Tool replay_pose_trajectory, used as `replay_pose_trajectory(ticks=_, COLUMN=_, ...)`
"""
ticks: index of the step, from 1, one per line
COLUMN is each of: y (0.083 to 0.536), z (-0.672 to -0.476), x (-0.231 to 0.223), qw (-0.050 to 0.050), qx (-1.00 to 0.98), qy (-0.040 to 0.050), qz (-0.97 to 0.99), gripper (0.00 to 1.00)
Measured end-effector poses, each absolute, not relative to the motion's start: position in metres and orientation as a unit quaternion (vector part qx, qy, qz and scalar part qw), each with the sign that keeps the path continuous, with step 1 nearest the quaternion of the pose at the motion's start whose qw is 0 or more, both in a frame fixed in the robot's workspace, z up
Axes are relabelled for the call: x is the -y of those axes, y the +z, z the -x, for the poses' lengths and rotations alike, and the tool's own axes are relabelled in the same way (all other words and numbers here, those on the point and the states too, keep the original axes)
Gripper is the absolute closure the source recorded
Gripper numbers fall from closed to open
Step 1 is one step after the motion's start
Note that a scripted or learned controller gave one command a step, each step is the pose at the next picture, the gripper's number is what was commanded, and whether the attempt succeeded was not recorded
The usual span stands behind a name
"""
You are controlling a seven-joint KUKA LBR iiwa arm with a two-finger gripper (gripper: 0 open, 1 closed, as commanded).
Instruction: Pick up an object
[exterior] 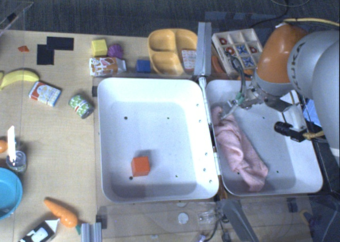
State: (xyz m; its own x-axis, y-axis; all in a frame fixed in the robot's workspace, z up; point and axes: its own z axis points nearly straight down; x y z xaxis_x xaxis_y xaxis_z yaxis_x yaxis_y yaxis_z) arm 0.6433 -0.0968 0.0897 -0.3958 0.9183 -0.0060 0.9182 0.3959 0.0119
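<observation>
Camera view: gripper (234, 105) hangs in the right bin's (297, 182) upper left; whether it's apart or together, cannot tell. Pink cloth (236, 150) lies just below-left, long axis running diagonally toward the lower right.

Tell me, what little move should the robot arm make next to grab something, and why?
Probably a short drop down and a little left onto the pink cloth. The gripper sits above the top of the right bin, just beside the cloth's upper end, with nothing seen between its fingers. The cloth is the nearest thing; the orange block lies across in the left bin.
</observation>
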Motion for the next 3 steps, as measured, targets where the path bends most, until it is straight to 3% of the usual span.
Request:
replay_pose_trajectory(ticks=2, y=0.091, z=-0.545, x=0.101, qw=0.008, qx=-0.866, qy=0.0038, qz=-0.5, gripper=0.0)
replay_pose_trajectory(ticks=3, y=0.091, z=-0.515, x=0.108, qw=0.01, qx=-0.876, qy=0.0043, qz=-0.482, gripper=0.0)
